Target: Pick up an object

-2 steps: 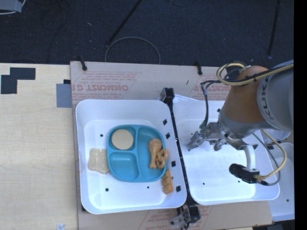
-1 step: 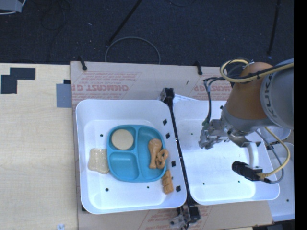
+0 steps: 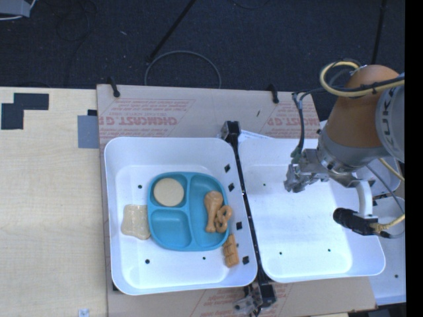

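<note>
A blue divided plate [image 3: 173, 233] lies in the left bin [image 3: 125, 164]. It holds a round tan cookie [image 3: 168, 191] in its top-left section and a twisted pretzel-like piece [image 3: 216, 211] in its right section. A pale bread-shaped piece [image 3: 135, 221] lies just left of the plate, and a small brown piece [image 3: 230, 250] rests at the plate's lower right corner. My gripper [image 3: 297, 178] hangs over the upper part of the right bin [image 3: 310, 249], far from all these objects, with nothing visibly held.
A black divider bar [image 3: 241, 203] runs between the two bins. A black cylindrical part with cables [image 3: 353, 221] juts out below the arm over the right bin's right side. Cardboard lies beneath both bins.
</note>
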